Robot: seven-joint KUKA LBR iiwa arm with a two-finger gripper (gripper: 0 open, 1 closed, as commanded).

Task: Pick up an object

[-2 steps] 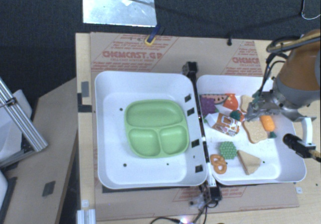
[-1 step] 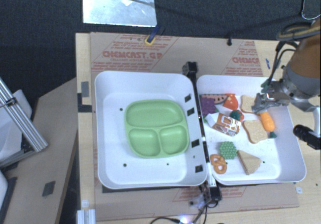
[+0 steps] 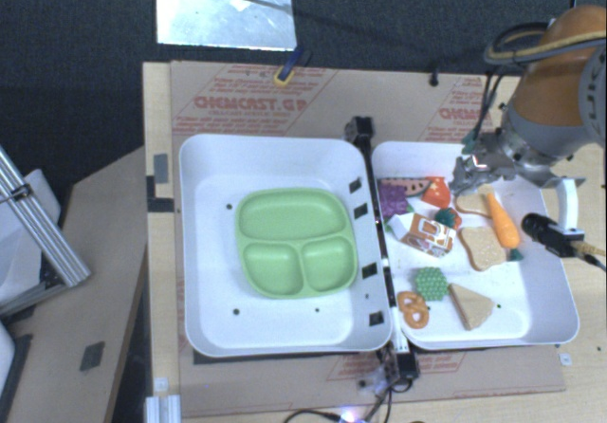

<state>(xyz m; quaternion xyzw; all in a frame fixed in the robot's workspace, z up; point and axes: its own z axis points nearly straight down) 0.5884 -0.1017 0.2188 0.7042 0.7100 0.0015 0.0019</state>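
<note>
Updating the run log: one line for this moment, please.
arm: over right bin | gripper: near carrot, nothing seen held | left bin: green tray

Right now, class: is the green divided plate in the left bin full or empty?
Empty. The green plate shows bare green in all three compartments; the toy food lies in the right bin.

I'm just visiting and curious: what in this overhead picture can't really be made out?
- Metal gripper, camera view: small and blurred, so whether it is open or shut can't be told.
- Grey arm with orange band: cut off by the right edge.
- Small printed carton in the shallow white right bin: label too small to read.
- Purple toy: partly covered by a red piece.
</note>
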